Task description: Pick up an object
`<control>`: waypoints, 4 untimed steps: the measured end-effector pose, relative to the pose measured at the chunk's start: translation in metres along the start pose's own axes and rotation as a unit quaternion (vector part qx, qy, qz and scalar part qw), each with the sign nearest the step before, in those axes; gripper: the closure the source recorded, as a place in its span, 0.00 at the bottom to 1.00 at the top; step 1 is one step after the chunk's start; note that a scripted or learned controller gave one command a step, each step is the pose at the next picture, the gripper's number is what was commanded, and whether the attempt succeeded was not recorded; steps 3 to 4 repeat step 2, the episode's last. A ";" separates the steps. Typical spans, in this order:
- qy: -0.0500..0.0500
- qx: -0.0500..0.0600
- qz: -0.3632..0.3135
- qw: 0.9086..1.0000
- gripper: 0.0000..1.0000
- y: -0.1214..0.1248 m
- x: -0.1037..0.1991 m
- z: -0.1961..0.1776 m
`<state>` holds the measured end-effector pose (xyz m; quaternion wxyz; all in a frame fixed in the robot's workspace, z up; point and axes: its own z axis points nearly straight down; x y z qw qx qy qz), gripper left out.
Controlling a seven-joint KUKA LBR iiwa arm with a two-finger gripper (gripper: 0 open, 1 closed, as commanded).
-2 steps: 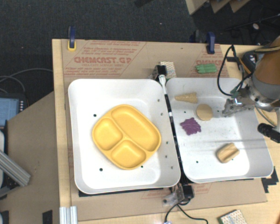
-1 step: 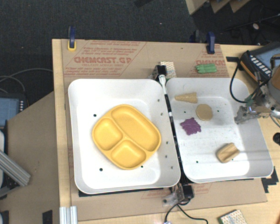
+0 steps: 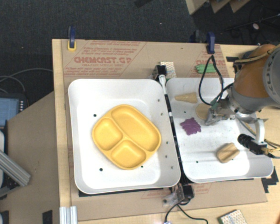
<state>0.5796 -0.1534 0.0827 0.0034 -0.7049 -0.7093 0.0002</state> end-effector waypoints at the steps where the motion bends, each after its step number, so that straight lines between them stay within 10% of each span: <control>1: -0.002 -0.003 0.003 1.000 1.00 0.000 -0.005 -0.014; 2: -0.004 -0.004 0.005 1.000 1.00 -0.006 -0.075 -0.002; 4: -0.004 -0.004 0.005 1.000 1.00 -0.006 -0.075 -0.002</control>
